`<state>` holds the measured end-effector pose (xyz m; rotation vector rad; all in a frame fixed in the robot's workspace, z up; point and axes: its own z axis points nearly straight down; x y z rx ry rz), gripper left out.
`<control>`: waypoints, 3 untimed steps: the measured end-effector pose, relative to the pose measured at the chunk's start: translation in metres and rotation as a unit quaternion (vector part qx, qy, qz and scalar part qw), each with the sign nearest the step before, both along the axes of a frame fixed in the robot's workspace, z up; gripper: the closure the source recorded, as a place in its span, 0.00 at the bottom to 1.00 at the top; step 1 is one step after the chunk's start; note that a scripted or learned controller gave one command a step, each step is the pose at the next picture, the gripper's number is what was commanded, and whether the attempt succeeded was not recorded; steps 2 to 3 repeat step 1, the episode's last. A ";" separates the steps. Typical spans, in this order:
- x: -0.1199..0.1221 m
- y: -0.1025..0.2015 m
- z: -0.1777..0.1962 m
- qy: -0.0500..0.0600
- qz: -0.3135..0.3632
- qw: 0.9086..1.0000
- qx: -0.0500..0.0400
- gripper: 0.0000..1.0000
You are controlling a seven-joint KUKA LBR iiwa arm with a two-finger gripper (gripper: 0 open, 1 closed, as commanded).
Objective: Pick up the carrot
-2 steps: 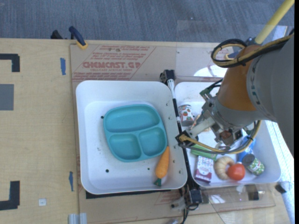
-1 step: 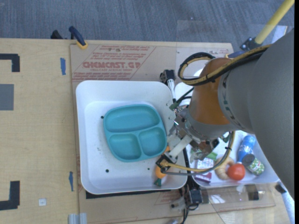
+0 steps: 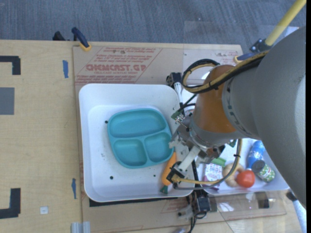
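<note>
Camera view, near edge first: the carrot [image 3: 168,171], a smooth orange taper with a green stub at its low end, lies at the right front corner of the left white bin [image 3: 92,130], and the gripper [image 3: 179,168] sits right against it, though I cannot tell how wide it stands or whether it grips. Beside it, the right bin [image 3: 279,178] holds a red tomato [image 3: 246,178], a small packet [image 3: 213,171] and a blue bottle [image 3: 256,153]. Farther back lies a glossy teal three-part plate [image 3: 140,137], then printed cardboard [image 3: 119,62].
</note>
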<state>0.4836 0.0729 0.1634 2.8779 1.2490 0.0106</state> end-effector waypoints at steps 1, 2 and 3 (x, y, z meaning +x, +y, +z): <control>0.008 -0.004 -0.050 -0.019 -0.041 0.999 -0.017 0.00; 0.008 -0.004 -0.050 -0.019 -0.041 0.999 -0.017 0.00; 0.008 -0.004 -0.050 -0.019 -0.041 0.999 -0.017 0.00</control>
